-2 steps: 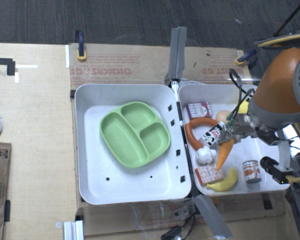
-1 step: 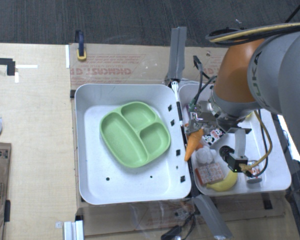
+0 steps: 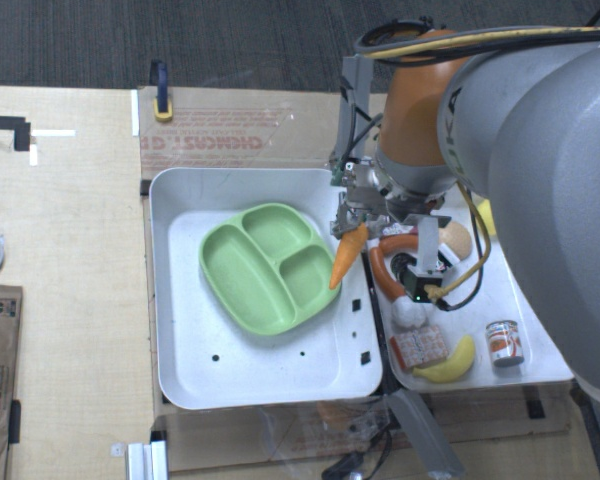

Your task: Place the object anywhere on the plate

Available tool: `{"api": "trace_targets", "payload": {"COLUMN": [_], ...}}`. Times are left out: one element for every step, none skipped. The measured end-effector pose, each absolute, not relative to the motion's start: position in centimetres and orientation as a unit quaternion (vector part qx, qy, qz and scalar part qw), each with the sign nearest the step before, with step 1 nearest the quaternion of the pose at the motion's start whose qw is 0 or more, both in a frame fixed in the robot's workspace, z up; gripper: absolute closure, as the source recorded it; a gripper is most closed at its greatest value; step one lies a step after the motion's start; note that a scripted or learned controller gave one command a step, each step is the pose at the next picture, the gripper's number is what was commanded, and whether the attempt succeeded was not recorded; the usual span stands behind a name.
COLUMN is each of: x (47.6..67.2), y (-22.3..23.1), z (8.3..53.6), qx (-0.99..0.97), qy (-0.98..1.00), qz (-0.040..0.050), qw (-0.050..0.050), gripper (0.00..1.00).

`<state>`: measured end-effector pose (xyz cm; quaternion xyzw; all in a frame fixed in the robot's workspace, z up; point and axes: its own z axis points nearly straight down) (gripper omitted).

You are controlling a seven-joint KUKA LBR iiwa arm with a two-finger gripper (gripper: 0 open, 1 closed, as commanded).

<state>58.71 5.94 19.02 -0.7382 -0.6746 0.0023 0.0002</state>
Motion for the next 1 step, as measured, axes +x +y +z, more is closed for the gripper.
{"api": "trace_targets", "payload": {"x": [58.71], "y": [5.93], "z": [19.04], "qx": [-0.738], "qy": [-0.674], "qz": [0.0024], "qw": [0.0], "gripper": [0.0]}}
